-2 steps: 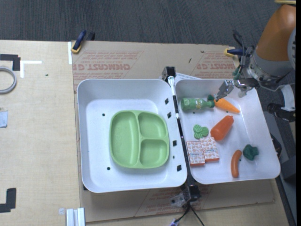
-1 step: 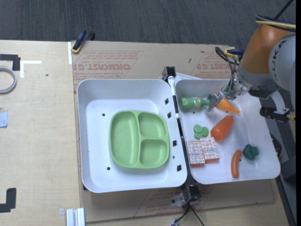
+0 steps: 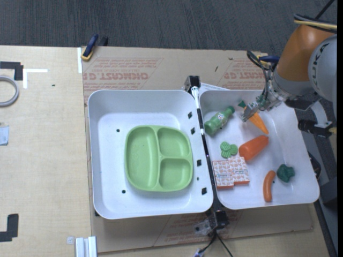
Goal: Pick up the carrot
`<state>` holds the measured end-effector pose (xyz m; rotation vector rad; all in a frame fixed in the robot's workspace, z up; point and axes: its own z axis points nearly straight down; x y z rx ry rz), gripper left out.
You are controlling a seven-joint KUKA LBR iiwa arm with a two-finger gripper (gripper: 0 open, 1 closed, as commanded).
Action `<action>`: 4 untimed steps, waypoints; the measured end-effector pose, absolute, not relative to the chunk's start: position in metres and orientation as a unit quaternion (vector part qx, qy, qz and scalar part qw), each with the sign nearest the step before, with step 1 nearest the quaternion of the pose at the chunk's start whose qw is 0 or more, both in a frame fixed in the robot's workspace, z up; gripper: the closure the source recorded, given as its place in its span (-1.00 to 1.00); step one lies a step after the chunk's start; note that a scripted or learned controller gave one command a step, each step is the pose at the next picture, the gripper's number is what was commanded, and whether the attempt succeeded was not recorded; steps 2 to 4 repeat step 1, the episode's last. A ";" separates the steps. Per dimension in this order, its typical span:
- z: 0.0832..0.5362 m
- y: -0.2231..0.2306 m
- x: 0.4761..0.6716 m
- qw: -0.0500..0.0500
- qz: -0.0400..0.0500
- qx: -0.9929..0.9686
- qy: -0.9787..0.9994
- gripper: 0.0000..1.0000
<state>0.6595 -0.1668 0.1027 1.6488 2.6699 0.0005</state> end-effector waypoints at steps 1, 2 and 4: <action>0.229 -0.105 0.659 0.001 0.000 0.594 0.805 1.00; 0.229 -0.105 0.659 0.001 0.000 0.594 0.805 1.00; 0.229 -0.105 0.659 0.001 0.000 0.594 0.805 1.00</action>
